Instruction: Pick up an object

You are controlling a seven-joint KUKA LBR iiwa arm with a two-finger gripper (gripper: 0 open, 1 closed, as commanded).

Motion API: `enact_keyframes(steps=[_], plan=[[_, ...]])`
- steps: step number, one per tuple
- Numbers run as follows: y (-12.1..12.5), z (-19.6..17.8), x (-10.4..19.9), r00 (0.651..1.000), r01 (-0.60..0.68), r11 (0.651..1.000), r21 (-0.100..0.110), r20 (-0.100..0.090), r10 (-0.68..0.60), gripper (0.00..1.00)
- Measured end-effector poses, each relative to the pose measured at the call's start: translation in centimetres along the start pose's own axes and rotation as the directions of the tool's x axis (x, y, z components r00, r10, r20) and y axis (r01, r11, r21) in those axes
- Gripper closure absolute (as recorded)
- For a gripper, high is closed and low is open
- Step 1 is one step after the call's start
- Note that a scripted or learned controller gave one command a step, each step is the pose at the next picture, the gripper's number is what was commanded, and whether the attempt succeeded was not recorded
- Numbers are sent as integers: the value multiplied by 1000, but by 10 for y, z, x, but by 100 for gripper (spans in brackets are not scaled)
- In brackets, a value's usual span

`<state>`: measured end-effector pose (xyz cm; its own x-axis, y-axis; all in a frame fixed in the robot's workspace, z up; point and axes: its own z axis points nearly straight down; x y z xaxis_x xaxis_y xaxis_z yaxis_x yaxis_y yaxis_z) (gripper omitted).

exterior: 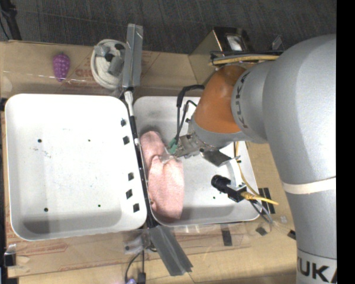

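A soft pink object (165,179), long and lumpy, lies along the left wall of the right bin (201,215). The arm reaches in from the right, its orange band above the bin's middle. My gripper (174,149) is low at the pink object's upper part, where its two lumps meet, and looks to be touching it. The wrist hides the gripper's tip.
The left bin (65,164) sits beside the right one, with a grey divider bar (133,158) between them. On the bench behind lie a purple object (61,65) and a white round object (108,62). The arm's bulk covers the right bin's right side.
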<state>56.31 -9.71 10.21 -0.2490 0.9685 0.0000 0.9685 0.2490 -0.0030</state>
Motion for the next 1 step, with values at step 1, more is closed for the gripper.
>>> enact_keyframes(steps=[1], plan=[[63,-90,14,970,245,970,-2,1,-245,100]])
